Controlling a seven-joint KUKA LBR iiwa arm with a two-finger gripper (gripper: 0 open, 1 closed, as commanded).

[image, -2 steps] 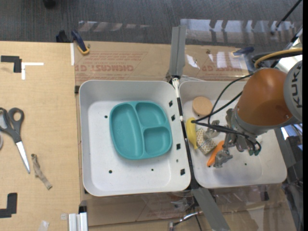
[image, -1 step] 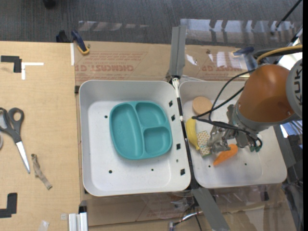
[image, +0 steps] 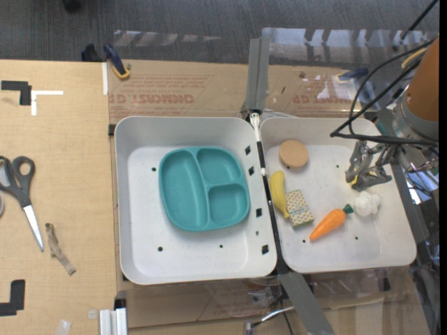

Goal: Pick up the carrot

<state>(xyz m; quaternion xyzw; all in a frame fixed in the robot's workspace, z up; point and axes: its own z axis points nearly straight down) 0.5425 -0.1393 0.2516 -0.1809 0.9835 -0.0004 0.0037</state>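
Carrot [image: 329, 223] lies near right bin's [image: 391, 257] front edge; gripper [image: 364, 176] near its right edge, jaw state unclear

Two shallow white bins sat side by side on the counter [image: 56, 187]. The left bin [image: 133, 243] held a teal plastic divided plate [image: 204, 188]. In the right bin [image: 391, 250] lay an orange toy carrot with a green top [image: 328, 223], a yellow banana [image: 279, 192], a patterned small box [image: 299, 207] and a round tan disc [image: 294, 154]. The metal claw [image: 367, 166] hung over the right bin's far right side, apart from the carrot, near a white lumpy object [image: 367, 204]
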